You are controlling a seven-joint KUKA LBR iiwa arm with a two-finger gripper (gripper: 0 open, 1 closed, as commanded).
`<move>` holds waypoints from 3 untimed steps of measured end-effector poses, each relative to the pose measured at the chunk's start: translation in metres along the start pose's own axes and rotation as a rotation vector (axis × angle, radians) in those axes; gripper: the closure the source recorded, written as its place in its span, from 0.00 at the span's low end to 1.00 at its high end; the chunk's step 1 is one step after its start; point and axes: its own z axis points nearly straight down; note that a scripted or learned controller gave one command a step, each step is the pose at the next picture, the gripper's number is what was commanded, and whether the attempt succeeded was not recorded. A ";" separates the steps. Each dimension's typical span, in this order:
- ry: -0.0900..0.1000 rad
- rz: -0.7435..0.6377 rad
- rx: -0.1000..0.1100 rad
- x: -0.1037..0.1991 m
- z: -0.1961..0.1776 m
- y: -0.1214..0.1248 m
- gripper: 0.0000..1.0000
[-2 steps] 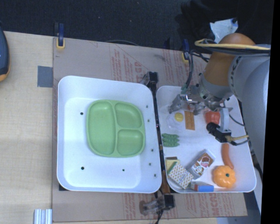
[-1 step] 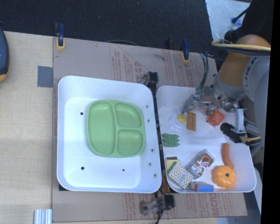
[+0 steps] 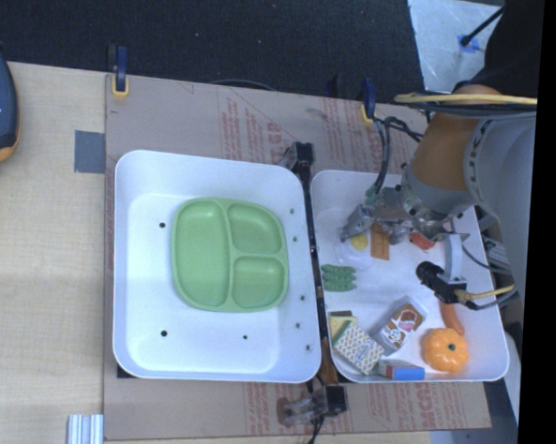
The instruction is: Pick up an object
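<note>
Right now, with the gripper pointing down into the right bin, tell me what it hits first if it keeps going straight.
Probably the small orange-brown block just below the gripper, or the right bin floor beside it; depth is unclear.

Faint red lettering is printed in repeated rows on the brown cardboard sheet point(image 3: 218, 119) under the two bins, but it is too small and blurred to be read. A printed picture label is seen on the small rectangular packet point(image 3: 400, 327) in the right white bin point(image 3: 495, 366), and a patterned face on the small checked box point(image 3: 356, 346); no words can be made out on either.
</note>
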 end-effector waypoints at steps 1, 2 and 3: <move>-0.001 0.001 -0.008 -0.001 -0.001 0.031 0.00; -0.002 0.004 -0.007 -0.046 -0.001 0.030 0.00; -0.002 0.000 -0.006 -0.046 -0.012 0.030 1.00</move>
